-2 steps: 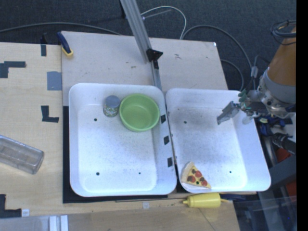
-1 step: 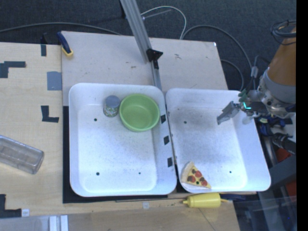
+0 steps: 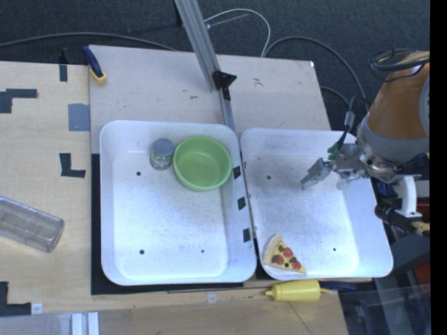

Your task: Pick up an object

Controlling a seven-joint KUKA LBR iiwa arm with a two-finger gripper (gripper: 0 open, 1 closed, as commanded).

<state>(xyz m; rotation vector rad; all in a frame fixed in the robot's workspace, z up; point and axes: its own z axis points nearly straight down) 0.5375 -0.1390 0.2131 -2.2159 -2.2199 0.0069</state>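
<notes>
Hovering over the right white bin [image 3: 363, 257] with the grey two-finger gripper [image 3: 316, 175], grip state unclear, nothing visibly held; flat triangular toy pizza slice [image 3: 283, 255] down-left near the front-left corner, tip pointing up-left.

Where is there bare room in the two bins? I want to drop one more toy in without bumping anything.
Left white bin: the near half is bare, below the round green plastic bowl and small grey can, which crowd its far side. Right white bin: the far-left part and middle are bare; the toy pizza slice fills the near-left corner, the hand hangs at right.
</notes>
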